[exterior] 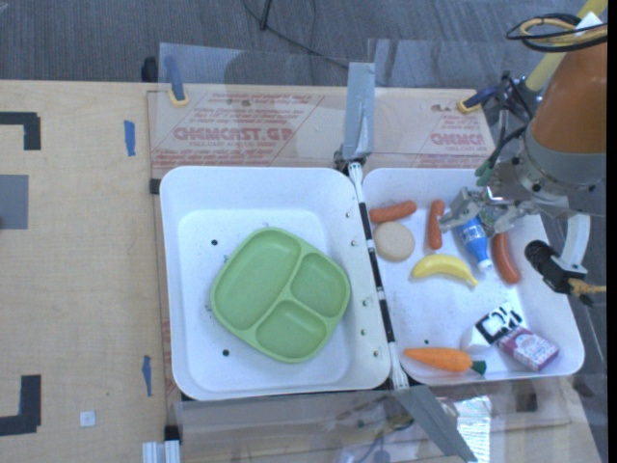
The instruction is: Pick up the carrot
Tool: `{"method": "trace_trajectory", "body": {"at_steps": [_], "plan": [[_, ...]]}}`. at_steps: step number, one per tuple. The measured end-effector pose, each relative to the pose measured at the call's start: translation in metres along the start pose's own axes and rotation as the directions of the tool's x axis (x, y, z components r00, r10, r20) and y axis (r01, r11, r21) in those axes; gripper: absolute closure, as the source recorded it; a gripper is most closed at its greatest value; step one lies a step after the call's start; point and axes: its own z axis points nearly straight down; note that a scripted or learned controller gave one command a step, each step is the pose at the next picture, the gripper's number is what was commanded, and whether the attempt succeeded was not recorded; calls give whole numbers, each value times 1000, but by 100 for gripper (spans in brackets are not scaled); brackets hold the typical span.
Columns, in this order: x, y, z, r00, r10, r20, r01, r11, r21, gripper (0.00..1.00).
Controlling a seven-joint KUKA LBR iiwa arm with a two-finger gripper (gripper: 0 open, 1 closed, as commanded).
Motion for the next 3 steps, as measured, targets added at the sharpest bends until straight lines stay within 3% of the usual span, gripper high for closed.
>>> {"method": "trace_trajectory", "body": {"at_steps": [1, 2, 3], "plan": [[-3, -65, 48, 988, 154, 0, -154, 988, 1, 0], [-28, -95, 113, 984, -178, 1, 178, 984, -2, 0], [85, -94, 44, 999, 34, 1, -34, 999, -1, 0]]}}
